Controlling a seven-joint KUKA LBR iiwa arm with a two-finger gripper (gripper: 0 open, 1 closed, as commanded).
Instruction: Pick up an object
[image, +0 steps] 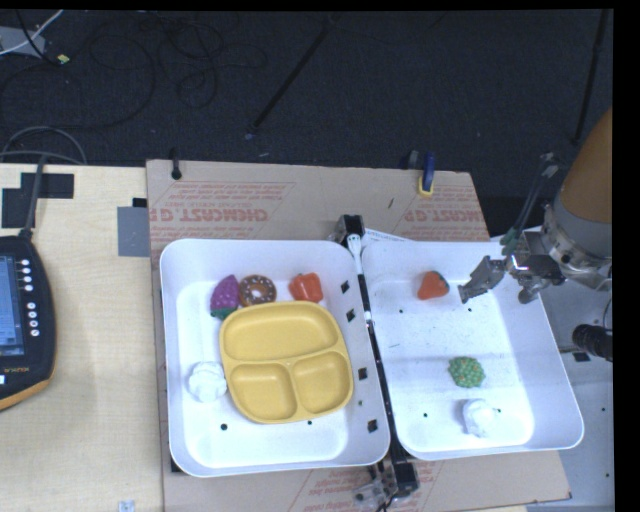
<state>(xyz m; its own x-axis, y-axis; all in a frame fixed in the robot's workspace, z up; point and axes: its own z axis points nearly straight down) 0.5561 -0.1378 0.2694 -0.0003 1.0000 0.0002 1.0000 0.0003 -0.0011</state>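
Observation:
In the right bin (560, 400) lie a small red-orange piece (432, 286) near the back, a green knobbly piece (466, 372) in the middle and a white lump (480, 416) toward the front. My gripper (499, 288) hangs over the back right part of this bin, to the right of the red-orange piece and apart from it. Its fingers are spread, one dark finger (474, 286) pointing left toward that piece, and nothing is between them.
The left bin (180, 420) holds a yellow divided plate (288, 360), a purple fruit (225, 295), a brown doughnut (257, 290), an orange-red piece (307, 288) and a white lump (207, 380). A black divider (362, 330) runs between the bins. A control pendant (18, 320) lies at far left.

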